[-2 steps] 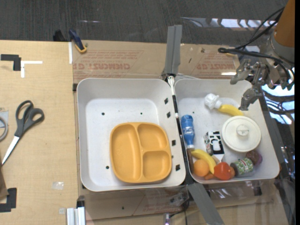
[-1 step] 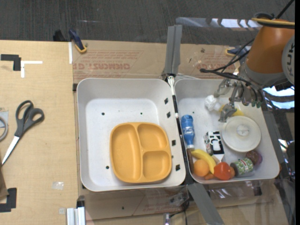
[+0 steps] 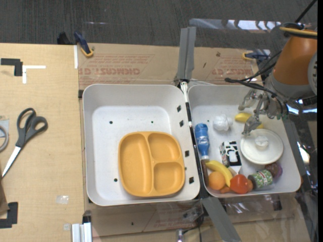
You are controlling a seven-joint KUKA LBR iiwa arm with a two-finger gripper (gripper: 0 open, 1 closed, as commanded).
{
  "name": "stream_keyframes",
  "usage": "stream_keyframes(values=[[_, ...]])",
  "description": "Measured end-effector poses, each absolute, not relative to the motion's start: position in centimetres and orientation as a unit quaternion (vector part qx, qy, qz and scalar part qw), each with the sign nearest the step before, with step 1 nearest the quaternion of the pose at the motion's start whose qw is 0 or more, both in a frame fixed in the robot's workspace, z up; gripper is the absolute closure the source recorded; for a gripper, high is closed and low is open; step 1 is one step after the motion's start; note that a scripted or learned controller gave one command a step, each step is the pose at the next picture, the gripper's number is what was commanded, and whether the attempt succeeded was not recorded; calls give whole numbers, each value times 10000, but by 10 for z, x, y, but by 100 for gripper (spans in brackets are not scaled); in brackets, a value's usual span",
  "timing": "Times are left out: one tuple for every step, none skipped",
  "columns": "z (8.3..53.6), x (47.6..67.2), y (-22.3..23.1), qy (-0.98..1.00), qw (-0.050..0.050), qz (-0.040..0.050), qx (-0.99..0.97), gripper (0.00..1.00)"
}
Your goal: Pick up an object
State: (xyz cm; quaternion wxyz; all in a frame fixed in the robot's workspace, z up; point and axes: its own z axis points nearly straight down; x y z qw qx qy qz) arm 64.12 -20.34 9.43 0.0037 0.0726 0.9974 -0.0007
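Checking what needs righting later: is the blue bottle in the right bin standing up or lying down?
Lying down. The blue bottle rests lengthwise on the right bin floor, beside the divider.

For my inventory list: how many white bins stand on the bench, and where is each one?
2. The left bin holds a yellow divided tray. The right bin, touching it, holds the small items, with the gripper above them. No others are visible.

The arm (image 3: pixel 298 59) runs off the right edge, and a dark purple item (image 3: pixel 276 170) sits half hidden behind the white lid (image 3: pixel 261 146).
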Motion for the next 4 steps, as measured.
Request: stream_keyframes(values=[[94, 629, -140, 9943, 22, 1, 1067, 0], [93, 576, -92, 9914, 16, 1, 1307, 0], [117, 574, -160, 9947, 28, -5, 1027, 0], [98, 540, -188, 9923, 84, 2, 1238, 0]])
